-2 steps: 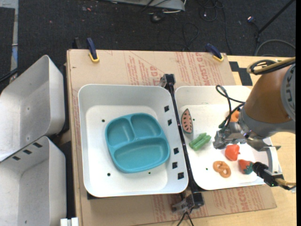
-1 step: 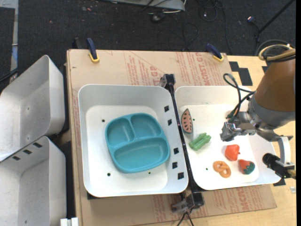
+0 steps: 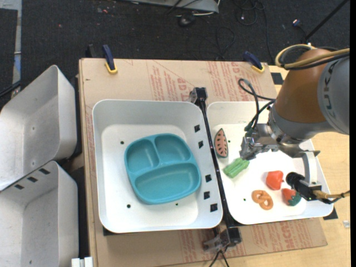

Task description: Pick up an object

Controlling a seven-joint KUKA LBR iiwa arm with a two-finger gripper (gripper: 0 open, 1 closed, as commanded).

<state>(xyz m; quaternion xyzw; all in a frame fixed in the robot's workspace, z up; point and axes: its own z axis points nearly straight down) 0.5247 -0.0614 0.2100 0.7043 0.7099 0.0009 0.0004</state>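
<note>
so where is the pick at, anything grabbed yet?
Done: the arm has reached into the right bin, and the gripper sits low just above the green piece. In hand: nothing visibly between the fingers. Left: close on a piece and lift. Watermelon slice, red piece, pretzel all lie loose; the blue tray sits in the left bin.
</note>
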